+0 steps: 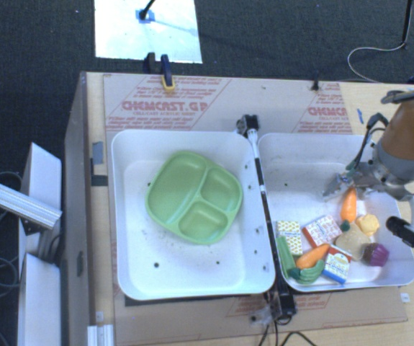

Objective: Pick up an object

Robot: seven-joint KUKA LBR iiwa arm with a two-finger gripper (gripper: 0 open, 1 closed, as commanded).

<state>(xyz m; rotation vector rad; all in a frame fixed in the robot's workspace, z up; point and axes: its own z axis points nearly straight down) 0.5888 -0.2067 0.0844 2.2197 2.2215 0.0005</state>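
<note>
I see gripper (347, 186) low in right bin (300, 157), near its right edge. Carrot (348, 205) upright just below fingertips, long axis running toward bin's near edge. Can't tell jaw state. I'd judge carrot nearest target.

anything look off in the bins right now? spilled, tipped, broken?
Nothing spilled or broken. The green divided plate sits askew in the left bin, rotated against its walls. The toy food is heaped in the near corner of the right bin, an orange carrot standing apart beside the gripper.
</note>
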